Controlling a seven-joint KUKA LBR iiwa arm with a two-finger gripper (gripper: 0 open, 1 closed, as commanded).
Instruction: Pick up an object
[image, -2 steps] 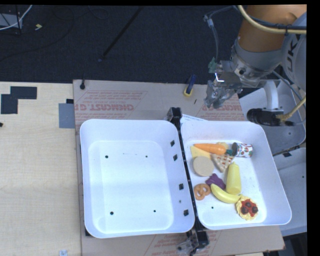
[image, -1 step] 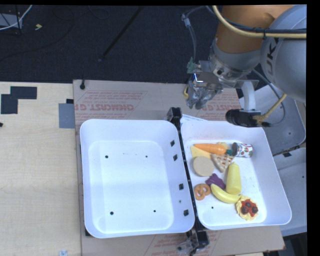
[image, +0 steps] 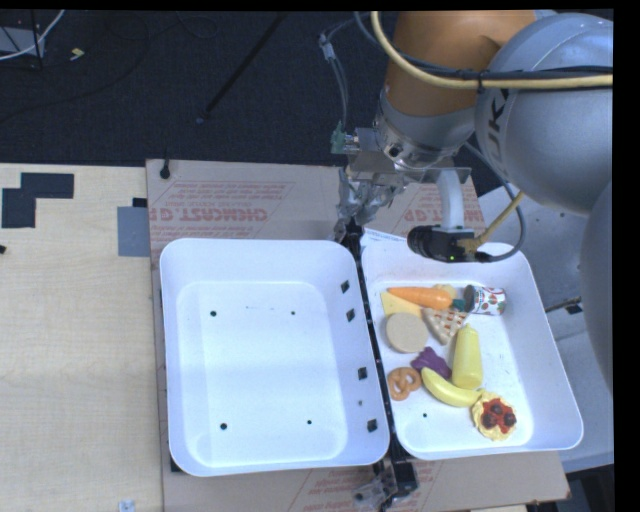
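The right bin (image: 545, 350) holds several toy foods. An orange carrot (image: 425, 298) lies at the back beside a small red-and-white can (image: 482, 298). Below them are a round tan biscuit (image: 404, 332), a waffle wedge (image: 443, 322), a purple piece (image: 430, 360), a yellow bottle-shaped piece (image: 466, 356), a banana (image: 447, 390), a pretzel (image: 404, 382) and a berry tart (image: 496, 416). My gripper (image: 352, 222) hangs over the back end of the divide between the two bins, well behind the food and touching none of it.
The left bin (image: 175, 300) sits to the left of the divider (image: 368, 340). Both bins rest on a cardboard sheet (image: 250, 200) on a wooden bench (image: 70, 350). The arm's big grey body (image: 550, 100) looms over the back right.
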